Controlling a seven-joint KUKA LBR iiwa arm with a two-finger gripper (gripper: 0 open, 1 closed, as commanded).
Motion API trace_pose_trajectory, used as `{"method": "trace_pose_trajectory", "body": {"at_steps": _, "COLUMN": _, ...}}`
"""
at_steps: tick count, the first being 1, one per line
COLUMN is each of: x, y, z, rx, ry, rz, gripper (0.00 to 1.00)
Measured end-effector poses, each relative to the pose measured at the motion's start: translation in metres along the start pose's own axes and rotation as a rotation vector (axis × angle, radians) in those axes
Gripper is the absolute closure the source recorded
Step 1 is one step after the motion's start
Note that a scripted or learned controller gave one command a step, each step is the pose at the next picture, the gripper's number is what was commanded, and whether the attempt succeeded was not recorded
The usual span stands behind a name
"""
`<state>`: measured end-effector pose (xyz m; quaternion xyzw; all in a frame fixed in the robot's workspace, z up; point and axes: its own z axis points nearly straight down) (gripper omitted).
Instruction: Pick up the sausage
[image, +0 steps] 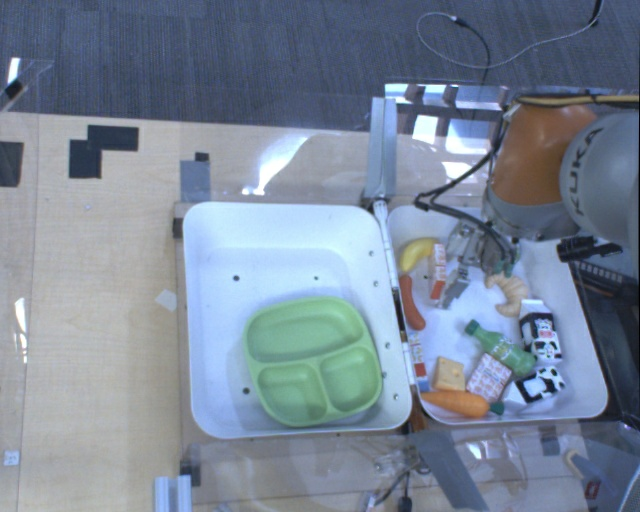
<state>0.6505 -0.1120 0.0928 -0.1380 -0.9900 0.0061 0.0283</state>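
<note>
Pincer (462, 272) hangs with fingers apart over the right bin (590, 395), holding nothing. Sausage (411, 303) lies against that bin's left wall; best approach straddles it crosswise, clear of the wall.

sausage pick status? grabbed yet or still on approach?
Done: the arm has reached over the right bin. In hand: nothing; the gripper hangs with its fingers open, just right of the sausage. Left: the sausage lies by the bin's left wall, ungrasped, so the closing, gripping and lifting remain.
</note>
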Motion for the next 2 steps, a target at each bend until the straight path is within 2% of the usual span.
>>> {"method": "trace_pose_trajectory", "body": {"at_steps": 1, "x": -0.0008, "y": -0.0003, "z": 0.0001, "rx": 0.008, "ry": -0.007, "rz": -0.056, "gripper": 0.00}}
{"method": "trace_pose_trajectory", "body": {"at_steps": 2, "x": 0.0011, "y": 0.0044, "z": 0.0001, "rx": 0.009, "ry": -0.002, "rz": 0.017, "gripper": 0.00}}
